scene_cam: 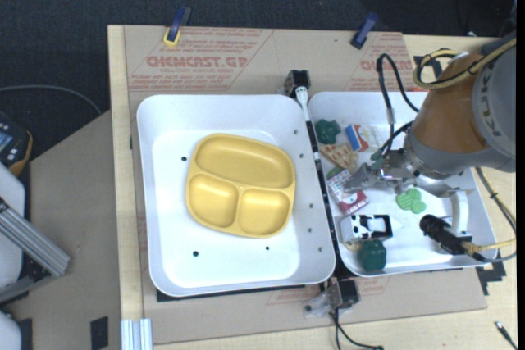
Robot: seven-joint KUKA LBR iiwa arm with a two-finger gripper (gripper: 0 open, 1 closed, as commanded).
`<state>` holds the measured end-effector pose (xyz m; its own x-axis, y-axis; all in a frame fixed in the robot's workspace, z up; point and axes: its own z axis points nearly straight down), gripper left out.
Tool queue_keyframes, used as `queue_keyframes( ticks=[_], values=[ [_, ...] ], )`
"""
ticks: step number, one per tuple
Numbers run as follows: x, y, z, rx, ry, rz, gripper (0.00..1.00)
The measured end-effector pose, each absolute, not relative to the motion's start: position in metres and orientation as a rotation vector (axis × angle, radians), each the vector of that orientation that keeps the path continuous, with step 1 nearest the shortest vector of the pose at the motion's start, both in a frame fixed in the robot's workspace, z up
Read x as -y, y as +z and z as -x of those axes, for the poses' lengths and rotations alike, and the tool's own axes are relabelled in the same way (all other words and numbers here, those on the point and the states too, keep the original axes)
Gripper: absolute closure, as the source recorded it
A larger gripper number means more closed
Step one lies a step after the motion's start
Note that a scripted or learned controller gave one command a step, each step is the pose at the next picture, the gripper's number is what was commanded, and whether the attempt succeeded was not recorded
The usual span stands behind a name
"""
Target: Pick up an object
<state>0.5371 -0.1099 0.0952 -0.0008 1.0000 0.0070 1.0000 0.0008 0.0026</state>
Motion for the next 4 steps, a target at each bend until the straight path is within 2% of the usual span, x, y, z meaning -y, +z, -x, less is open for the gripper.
queue_keyframes(
  ticks=[1,2,3,4],
  values=[
    [0.112,0.111,-0.541,2.229,-0.020,2.231,1.00],
    [0.114,0.175,-0.546,2.228,-0.006,2.225,1.00],
    [0.114,0.229,-0.548,2.228,-0.007,2.226,1.00],
    [0.065,0.218,-0.537,2.224,0.001,2.213,1.00]
  ],
)
